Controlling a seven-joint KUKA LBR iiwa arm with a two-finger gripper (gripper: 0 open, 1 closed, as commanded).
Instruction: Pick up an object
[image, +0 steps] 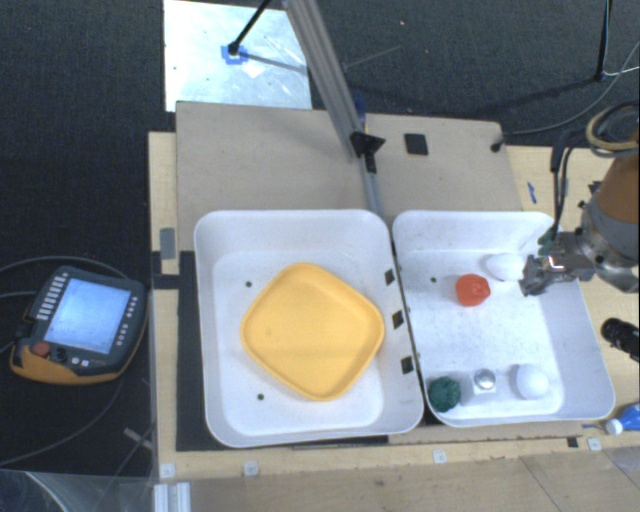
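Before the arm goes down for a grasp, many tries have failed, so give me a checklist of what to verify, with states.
1. Gripper above the right white bin: ok.
2. Jaws open: cannot tell.
3. Nothing held yet: cannot tell.
4. Nearest targets, small white oval object and round orange-red ball, apart from each other: ok.
5. Yellow square plastic lid in the left white bin, away from the arm: ok.

Both bins (300, 232) look like smooth, slightly glossy white plastic. The yellow plate (312, 330) in the left bin seems matt plastic. The bench (450, 170) looks like matt board; the small cylinder (485, 380) shines like metal.
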